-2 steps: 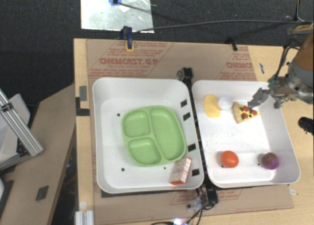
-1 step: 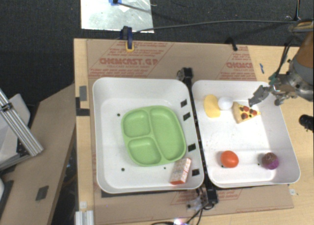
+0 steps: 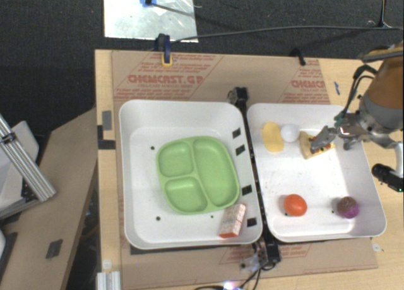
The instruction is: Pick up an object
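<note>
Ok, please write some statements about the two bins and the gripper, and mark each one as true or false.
1. The green divided plate lies in the left bin. True.
2. The small carton lies on the green plate. False: it lies on the bin floor, near the plate's front right edge.
3. The orange-red round object and the purple one are in the right bin. True.
4. The gripper is over the left bin. False: it is over the right bin, at the tan block.
5. The yellow object is beside a white ball. True.
</note>
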Tool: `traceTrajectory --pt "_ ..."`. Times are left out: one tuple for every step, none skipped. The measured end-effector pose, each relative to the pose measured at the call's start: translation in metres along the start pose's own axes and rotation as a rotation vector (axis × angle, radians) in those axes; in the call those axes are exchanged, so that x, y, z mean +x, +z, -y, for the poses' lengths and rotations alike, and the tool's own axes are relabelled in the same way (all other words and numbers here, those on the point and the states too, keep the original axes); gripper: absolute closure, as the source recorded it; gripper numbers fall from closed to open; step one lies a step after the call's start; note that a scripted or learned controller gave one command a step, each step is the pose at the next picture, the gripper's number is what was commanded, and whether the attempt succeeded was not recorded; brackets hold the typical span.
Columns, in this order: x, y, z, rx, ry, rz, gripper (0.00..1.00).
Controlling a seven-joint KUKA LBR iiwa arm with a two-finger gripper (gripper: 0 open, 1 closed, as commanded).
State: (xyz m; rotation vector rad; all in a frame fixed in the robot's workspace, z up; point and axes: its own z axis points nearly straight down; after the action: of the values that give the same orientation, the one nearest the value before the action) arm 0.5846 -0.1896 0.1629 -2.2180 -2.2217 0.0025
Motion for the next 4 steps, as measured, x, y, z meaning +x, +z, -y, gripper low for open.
traceTrajectory --pt "0.007 0.061 0.000 0.001 0.000 -0.001 0.00" --pt "0.007 0.079 -0.001 -0.003 0.000 0.001 0.00" --pt "0.007 0.067 -0.002 -0.007 0.000 0.001 1.00" --pt "-0.002 0.018 -0.007 -0.009 0.001 0.003 1.00"
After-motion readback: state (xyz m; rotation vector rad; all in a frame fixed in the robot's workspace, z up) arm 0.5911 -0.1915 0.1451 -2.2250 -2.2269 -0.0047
